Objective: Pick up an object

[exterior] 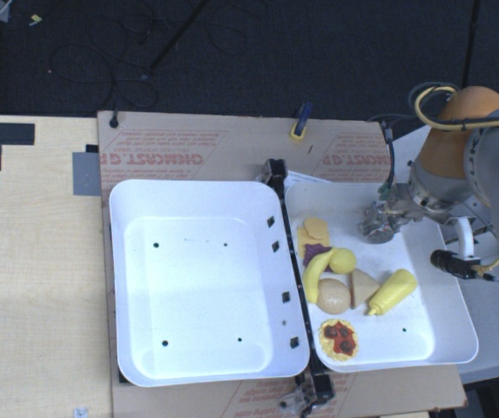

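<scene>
A: Where does the end effector [378, 225] sit right now?

B: In the upper right part of the right bin [445, 342], low over the white floor. It hangs off the grey arm [458, 159] that enters from the right edge of the frame. It reads as a dark grey metal cluster, too small to tell whether it is apart or together, so I cannot tell its state.

A: Is anything in it?

B: Nothing that I can make out. The candidates all lie to its lower left, apart from it: a yellow banana [316, 270], a round yellow lemon [343, 260] just beside it, a purple piece [316, 251] tucked under some pale yellow chips [315, 230], a beige potato-like lump [333, 295], a yellow mustard bottle [391, 292] lying tilted, and a small pizza slice [339, 339] near the bin's bottom rim.

A: And the left bin [127, 233]?

B: White floor with a few dark dots (screw holes, by the look of them).

A: So how far along is the pick?

B: Early, I judge. No object is lifted; every item rests on the bin floor. What remains is essentially the whole job: choose a piece, move over it, descend, grip and raise. The mustard bottle looks the easiest, since it lies apart from the clustered pile by the divider.
</scene>
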Motion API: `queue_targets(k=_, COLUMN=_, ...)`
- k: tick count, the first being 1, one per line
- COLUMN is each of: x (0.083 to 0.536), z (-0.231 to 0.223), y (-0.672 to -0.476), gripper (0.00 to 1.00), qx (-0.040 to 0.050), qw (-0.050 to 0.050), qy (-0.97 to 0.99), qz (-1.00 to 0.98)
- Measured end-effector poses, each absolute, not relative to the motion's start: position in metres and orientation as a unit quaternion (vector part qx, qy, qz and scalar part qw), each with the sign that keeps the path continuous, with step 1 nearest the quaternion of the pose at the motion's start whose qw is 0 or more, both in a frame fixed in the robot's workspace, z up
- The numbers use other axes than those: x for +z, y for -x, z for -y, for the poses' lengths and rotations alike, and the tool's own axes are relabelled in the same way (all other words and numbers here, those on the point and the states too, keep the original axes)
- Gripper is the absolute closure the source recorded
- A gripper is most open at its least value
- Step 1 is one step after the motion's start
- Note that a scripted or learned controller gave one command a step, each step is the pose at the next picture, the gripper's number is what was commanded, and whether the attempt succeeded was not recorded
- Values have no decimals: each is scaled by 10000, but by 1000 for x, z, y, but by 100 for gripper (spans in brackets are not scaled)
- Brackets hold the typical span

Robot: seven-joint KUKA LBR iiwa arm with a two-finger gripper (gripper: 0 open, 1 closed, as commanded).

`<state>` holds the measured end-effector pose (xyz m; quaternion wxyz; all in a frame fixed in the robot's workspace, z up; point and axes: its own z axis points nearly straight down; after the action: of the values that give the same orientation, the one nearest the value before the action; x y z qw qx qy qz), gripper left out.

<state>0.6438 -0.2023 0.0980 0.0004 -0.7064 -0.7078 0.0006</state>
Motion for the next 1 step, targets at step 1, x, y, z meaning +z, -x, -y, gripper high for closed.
queue_targets(k=1, x=99, z=145, y=-642, gripper=100, qx=8, qw=23, qy=7060, qz=7082)
